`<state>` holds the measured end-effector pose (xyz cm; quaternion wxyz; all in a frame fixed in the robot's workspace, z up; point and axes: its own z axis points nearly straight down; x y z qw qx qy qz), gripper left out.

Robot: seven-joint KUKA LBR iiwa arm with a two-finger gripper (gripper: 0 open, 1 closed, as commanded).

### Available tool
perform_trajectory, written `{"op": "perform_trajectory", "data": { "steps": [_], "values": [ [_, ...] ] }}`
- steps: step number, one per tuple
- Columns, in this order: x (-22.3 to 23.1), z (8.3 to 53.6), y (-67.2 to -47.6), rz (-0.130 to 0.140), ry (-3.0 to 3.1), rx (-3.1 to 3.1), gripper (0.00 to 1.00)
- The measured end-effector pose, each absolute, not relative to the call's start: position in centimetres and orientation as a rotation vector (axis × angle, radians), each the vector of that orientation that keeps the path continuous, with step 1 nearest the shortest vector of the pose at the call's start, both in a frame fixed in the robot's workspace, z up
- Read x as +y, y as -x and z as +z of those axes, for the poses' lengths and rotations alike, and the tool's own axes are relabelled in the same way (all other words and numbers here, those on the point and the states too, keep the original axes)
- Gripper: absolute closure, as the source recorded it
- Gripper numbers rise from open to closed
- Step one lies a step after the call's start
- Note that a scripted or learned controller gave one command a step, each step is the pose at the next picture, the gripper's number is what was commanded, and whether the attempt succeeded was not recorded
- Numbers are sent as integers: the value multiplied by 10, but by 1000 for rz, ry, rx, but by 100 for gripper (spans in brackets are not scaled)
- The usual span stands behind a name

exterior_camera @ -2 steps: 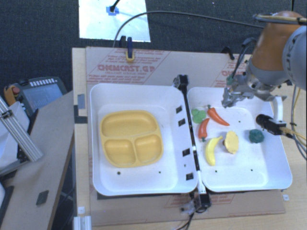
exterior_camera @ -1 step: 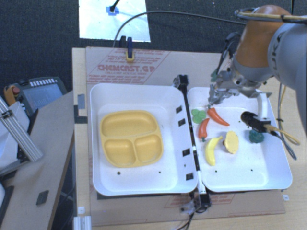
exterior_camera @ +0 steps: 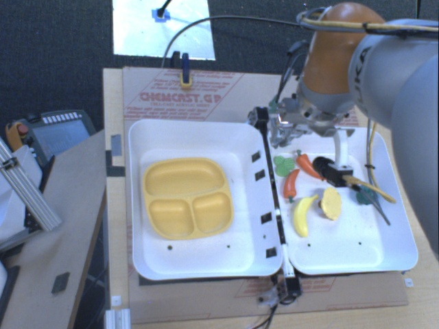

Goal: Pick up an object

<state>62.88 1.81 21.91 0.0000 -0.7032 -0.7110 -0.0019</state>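
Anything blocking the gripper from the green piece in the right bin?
Nothing visible. The gripper is over the far-left corner of the right bin; the green piece lies just in front of it, uncovered, an orange carrot beside it.

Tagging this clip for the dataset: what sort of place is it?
Likely a robotics lab: an arm over the right bin, toy banana and carrot in it, what looks like a teach pendant at left.
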Motion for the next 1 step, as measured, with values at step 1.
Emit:
{"op": "perform_trajectory", "data": {
  "steps": [1],
  "values": [
    [82, 222, -620, -5, 2208, -2233, 100]
  ]
}}
